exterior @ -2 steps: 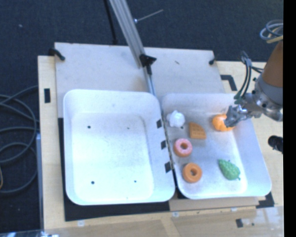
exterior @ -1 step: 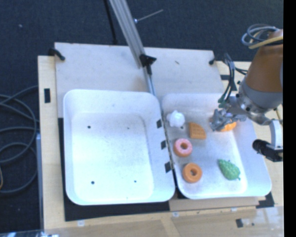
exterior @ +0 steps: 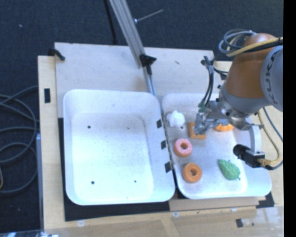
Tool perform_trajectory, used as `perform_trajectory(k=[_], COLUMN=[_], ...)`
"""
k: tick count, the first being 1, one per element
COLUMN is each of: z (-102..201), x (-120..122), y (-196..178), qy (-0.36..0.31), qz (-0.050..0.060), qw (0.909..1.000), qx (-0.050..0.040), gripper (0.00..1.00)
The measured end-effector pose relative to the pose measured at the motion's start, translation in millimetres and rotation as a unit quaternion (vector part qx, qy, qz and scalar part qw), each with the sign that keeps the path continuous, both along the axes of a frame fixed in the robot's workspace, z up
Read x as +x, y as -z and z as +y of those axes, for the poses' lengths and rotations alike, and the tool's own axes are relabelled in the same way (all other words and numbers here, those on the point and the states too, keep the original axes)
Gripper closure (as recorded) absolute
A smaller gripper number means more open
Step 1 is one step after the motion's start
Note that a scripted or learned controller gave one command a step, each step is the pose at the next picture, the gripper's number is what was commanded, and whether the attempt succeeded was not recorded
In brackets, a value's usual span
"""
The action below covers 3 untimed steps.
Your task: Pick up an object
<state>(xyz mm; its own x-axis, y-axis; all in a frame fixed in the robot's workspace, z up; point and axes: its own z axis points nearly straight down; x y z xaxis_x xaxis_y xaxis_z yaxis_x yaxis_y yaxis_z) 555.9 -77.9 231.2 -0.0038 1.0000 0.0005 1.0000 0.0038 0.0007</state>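
Right bin (exterior: 259,184), with the arm's gripper (exterior: 201,127) lowered over an orange block (exterior: 197,132) near the bin's left wall; finger state cannot be told; white lump (exterior: 176,118) just left of the gripper; pink doughnut (exterior: 183,147), orange doughnut (exterior: 192,172) and green object (exterior: 229,169) lie nearer the front; left bin (exterior: 113,147) alongside.

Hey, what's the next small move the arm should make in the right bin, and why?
Probably a short straight descent. The end effector sits over the flat orange piece near the right bin's back, with nothing visibly held. The white lump and pink ring lie close, so sideways drift risks bumping them.
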Motion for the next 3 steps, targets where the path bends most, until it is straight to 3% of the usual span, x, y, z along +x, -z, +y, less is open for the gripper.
perform_trajectory(k=[3], z=[156], x=[-5], y=[3], qy=[0.0], qz=[0.0], qw=[1.0], qx=[0.0004], gripper=[1.0])
